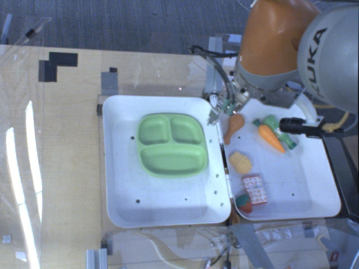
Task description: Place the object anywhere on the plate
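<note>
The plate (171, 145), green and divided into three compartments, sits in the middle of the left bin (120, 206). The right bin (314, 200) carries a drumstick (233, 126) near its upper-left corner, a carrot (271, 137) and a green item (282, 131) along its upper edge, a yellow cracker-like piece (240, 162) near its left edge, and a red box (254, 188) with a strawberry (244, 202) at its lower-left corner.

The gripper (220, 110) hangs over the upper end of the seam between the bins, just beside the drumstick. Whether it is released or clenched cannot be told; nothing is visibly grasped.

The drumstick is probably the target. It looks like light, rigid, smooth toy plastic, likely to slip. Grasp across the narrow shank rather than the bulbous end.
</note>
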